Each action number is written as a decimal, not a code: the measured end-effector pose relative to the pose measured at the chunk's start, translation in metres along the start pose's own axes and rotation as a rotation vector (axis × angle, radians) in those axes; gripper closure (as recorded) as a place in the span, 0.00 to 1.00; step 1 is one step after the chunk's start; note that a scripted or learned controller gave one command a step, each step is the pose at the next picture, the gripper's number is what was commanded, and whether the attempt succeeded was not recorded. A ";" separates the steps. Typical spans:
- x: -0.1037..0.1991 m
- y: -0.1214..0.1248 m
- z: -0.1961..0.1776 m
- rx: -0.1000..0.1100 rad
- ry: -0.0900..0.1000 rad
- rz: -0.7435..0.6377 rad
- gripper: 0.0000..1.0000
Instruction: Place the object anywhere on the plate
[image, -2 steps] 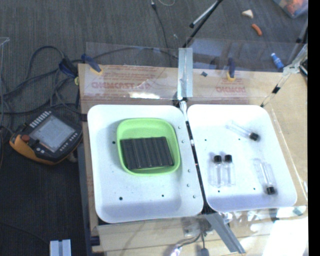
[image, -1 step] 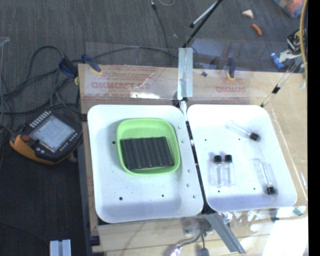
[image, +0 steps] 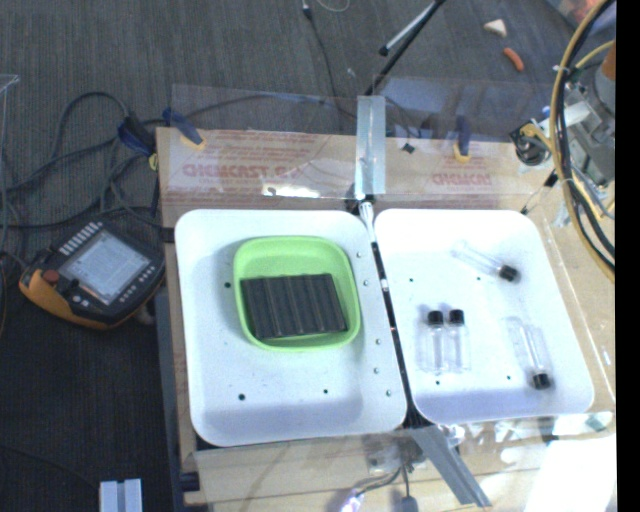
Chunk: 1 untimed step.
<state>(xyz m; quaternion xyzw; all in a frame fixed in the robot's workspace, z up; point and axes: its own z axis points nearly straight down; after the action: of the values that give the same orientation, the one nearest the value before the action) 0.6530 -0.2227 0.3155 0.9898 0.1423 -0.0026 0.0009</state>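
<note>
A green square plate (image: 295, 293) with a dark ribbed insert (image: 292, 306) lies in the left white bin (image: 215, 390). In the right white bin (image: 560, 395) lie several clear vials with black caps. One vial (image: 484, 262) rests tilted near the bin's back. A pair of vials (image: 446, 338) lies side by side in the middle. Another vial (image: 530, 352) lies at the right side. Part of the arm (image: 600, 100) with yellow cables shows at the upper right corner, above the bench.
A clear upright divider (image: 370, 160) and taped cardboard stand behind the bins. A teach pendant (image: 95, 272) with cables lies on the floor to the left. Metal brackets (image: 440, 465) sit at the bench front.
</note>
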 end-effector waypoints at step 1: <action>-0.023 -0.007 0.075 0.001 0.001 0.048 0.00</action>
<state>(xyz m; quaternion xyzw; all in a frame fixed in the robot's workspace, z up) 0.6283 -0.2226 0.2406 0.9929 0.1185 -0.0024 0.0005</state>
